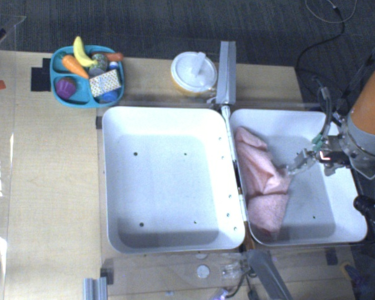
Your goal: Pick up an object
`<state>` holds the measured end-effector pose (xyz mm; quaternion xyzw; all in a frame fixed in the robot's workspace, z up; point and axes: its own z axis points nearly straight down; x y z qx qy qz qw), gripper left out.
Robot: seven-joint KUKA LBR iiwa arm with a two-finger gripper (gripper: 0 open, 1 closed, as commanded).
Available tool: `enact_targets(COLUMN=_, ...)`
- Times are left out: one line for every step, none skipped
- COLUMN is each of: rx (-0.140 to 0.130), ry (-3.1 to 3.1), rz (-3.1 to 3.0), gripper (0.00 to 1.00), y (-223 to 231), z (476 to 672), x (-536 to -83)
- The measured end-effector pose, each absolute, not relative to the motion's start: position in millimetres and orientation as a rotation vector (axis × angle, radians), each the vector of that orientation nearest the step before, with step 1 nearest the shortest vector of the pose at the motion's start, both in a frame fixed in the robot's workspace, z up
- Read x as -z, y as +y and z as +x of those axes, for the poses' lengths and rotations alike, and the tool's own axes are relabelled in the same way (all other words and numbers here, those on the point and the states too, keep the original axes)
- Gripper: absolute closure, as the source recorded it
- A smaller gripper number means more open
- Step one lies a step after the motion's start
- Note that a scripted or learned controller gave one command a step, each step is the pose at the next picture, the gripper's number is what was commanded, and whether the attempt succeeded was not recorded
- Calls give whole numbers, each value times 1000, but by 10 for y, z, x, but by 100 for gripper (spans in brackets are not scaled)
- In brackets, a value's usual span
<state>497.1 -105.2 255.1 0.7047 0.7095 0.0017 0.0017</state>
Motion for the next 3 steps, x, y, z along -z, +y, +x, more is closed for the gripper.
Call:
enact_targets(rx=-14, ry=2263, rz=2167, gripper=0, y=-1110, z=4975, x=-952)
enact_targets(rx=-21, ry=2220, rz=2198, gripper=0, y=-1287, z=5803, x=-923)
enact_targets(rx=-17, ry=2368, rz=2041, gripper=0, y=-902, z=6116, x=-926)
